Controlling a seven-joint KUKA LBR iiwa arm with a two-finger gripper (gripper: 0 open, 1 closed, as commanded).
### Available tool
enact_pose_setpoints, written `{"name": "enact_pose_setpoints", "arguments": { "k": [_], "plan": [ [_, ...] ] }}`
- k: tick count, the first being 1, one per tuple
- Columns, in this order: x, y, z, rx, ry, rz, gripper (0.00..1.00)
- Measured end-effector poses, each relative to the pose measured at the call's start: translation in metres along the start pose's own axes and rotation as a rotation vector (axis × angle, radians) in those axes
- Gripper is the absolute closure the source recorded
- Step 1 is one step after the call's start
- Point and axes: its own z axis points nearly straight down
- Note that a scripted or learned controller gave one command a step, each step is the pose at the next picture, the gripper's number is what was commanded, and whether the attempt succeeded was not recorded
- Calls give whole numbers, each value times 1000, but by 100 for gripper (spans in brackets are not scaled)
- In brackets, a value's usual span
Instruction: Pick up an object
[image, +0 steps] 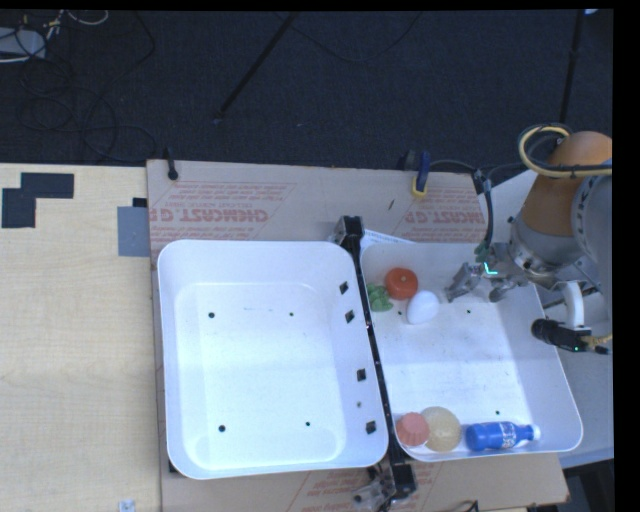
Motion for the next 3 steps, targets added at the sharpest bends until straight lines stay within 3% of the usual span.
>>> {"name": "enact_pose_setpoints", "arguments": {
  "k": [1,2,3],
  "plan": [
    [0,0,10,0,0,1,0],
    [1,0,0,0,0,-4,100],
    [2,0,0,1,0,-5,0]
  ]
}}
